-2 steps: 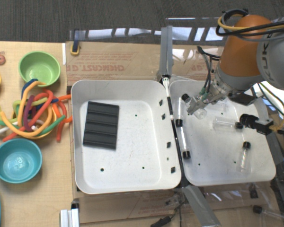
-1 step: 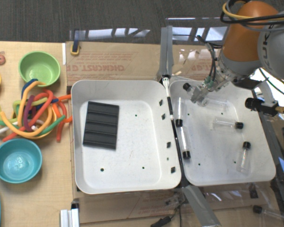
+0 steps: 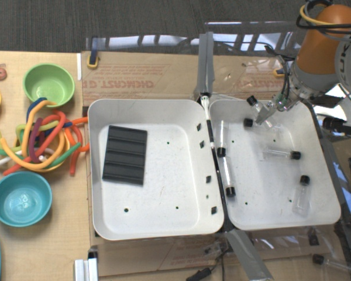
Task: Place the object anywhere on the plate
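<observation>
Plate [image 3: 125, 155] left; tubes [image 3: 279, 154] scattered right.

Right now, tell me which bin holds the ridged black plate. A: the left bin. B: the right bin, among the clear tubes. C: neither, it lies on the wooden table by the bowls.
A: the ridged black plate lies flat in the left bin, while the right bin holds the clear black-capped tubes.
</observation>
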